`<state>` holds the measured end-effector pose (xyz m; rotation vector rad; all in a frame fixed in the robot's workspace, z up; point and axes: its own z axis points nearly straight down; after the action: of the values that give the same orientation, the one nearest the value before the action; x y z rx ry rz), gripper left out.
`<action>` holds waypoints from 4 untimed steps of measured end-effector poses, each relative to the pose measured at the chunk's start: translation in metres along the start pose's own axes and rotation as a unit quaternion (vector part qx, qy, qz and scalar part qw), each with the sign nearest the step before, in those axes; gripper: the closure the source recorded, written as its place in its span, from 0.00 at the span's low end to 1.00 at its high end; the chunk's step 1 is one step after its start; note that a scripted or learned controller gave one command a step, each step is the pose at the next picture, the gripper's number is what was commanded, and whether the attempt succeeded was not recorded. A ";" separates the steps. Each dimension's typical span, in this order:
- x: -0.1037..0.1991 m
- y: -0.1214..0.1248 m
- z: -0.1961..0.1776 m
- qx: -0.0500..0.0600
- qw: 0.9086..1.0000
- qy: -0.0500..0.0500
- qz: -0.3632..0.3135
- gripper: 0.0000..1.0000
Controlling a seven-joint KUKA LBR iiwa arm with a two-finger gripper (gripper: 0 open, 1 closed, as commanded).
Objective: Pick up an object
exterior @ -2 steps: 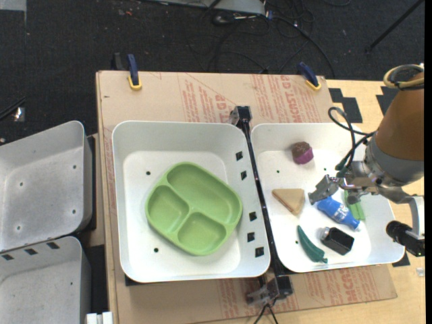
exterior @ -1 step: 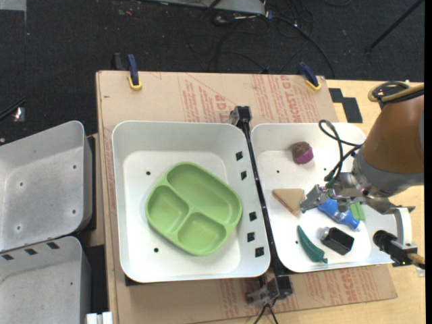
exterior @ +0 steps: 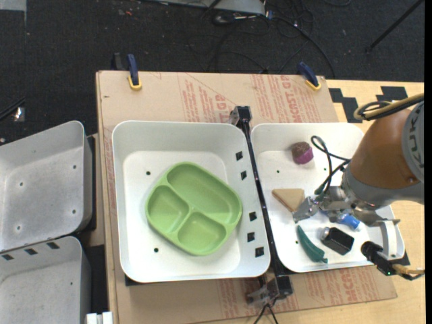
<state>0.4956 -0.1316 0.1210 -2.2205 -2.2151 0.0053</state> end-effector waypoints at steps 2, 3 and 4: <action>0.003 0.008 -0.075 -0.006 1.000 -0.001 -0.003 1.00; 0.003 0.009 -0.128 -0.006 1.000 -0.001 -0.003 1.00; 0.063 0.026 -0.119 -0.003 1.000 0.000 -0.006 1.00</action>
<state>0.5226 -0.0690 0.2397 -2.2112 -2.2310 -0.0026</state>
